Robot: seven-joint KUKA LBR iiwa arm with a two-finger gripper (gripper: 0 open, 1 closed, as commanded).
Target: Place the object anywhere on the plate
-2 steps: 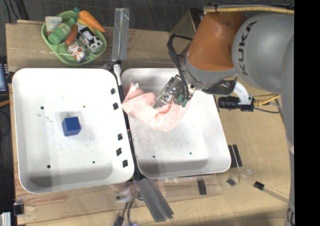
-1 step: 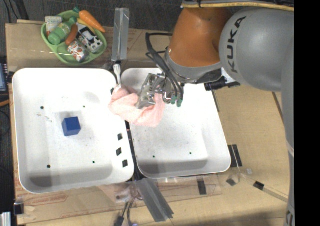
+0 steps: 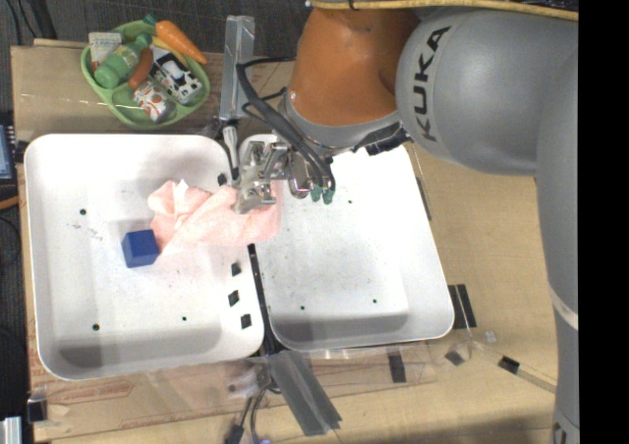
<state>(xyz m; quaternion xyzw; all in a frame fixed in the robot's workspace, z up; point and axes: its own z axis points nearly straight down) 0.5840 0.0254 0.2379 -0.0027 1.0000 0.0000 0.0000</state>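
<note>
Hovering over the pink cloth at the seam between the two bins.

We see our tool [image 3: 257, 182] sitting low on the near end of the pink cloth [image 3: 201, 216], which drapes from the left bin [image 3: 59, 334] across the shared rim toward the right bin [image 3: 413, 305]. We cannot tell whether the tool is closed on the cloth or merely resting above it. To the tool's left and a little toward us lies a blue block [image 3: 141, 248], just beside the cloth's far end. Behind the tool, off the bins, a green bowl [image 3: 101, 88] of toy food stands on the table [image 3: 482, 265]. We can make out no plate, so we judge the task barely begun: a grasp may be under way, with lifting, carrying and setting down all left.
</note>
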